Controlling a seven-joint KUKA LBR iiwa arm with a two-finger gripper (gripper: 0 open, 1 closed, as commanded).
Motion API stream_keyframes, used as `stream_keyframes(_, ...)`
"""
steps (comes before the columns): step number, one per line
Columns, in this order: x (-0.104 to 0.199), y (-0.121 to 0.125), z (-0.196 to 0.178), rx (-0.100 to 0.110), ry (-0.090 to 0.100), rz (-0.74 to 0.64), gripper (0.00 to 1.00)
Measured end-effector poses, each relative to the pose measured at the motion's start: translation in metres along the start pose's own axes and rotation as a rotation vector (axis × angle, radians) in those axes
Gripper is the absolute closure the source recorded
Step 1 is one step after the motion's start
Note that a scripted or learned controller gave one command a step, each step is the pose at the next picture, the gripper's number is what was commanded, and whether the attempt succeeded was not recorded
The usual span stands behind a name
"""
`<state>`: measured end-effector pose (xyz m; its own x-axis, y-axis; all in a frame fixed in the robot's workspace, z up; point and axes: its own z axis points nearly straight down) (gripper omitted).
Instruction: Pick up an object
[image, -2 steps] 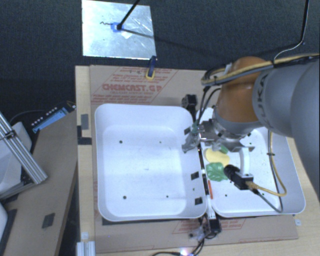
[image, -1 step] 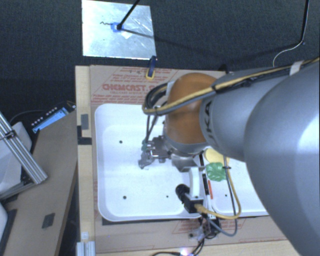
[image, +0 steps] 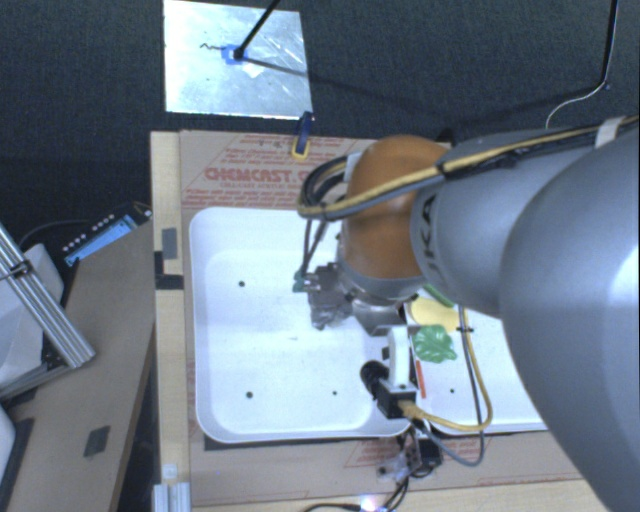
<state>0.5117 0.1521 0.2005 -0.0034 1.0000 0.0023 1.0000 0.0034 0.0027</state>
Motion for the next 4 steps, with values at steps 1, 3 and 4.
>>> stream_keyframes(1, 0.089, 0.032, -0.104, -0.011, 0.006, -0.010, 1.00)
stream_keyframes(3, 0.084, -0.025, -0.332, -0.004, 0.003, -0.004, 1.00)
stream_keyframes(4, 0.000, -0.024, -0.335, 0.000, -0.002, 0.010, 1.00)
